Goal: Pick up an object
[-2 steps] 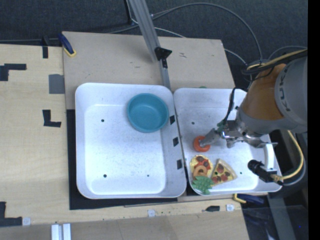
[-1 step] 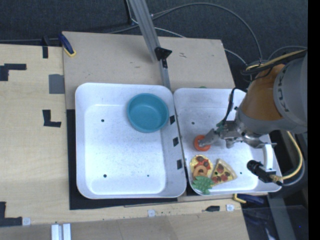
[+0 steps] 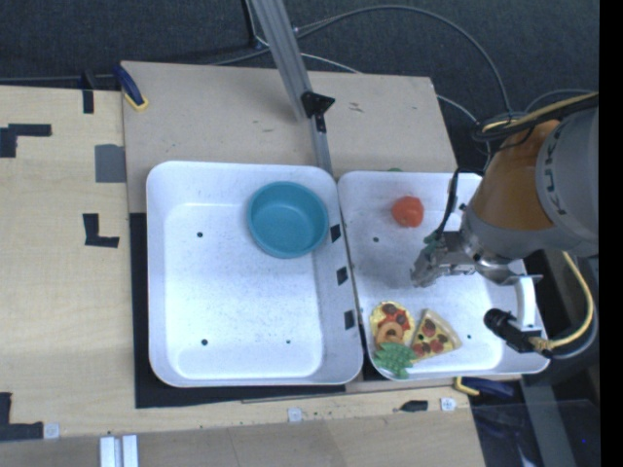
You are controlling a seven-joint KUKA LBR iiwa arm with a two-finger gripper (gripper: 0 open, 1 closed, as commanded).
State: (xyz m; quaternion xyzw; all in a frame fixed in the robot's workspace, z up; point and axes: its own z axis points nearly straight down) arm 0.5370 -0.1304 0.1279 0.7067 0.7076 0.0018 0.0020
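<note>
From above, two white bins sit side by side on a tan board, the left bin (image 3: pixel 195 309) holding a blue bowl (image 3: pixel 287 219) in its far right corner, upright and just beside the wall it shares with its neighbour. The right bin (image 3: pixel 375 232) holds a small orange-red ball (image 3: pixel 408 211) toward the far side, lying apart from everything else. At this bin's near edge lies a cluster of toy food: a round pizza piece (image 3: pixel 391 323), a pizza slice (image 3: pixel 434 335) touching it on the right, and a green leafy piece (image 3: pixel 394 358) tucked against both at the near rim. The arm (image 3: pixel 531 197) reaches in from the right, its orange band over the bin's right edge, and the gripper (image 3: pixel 428 270) points down and leftward over the middle of the right bin, between the ball and the pizza pieces, apart from both. Nothing shows between its tips, but whether they are open or closed I cannot tell. A grey pole (image 3: pixel 282 42) slants down from the far side to the gap between the bins
</note>
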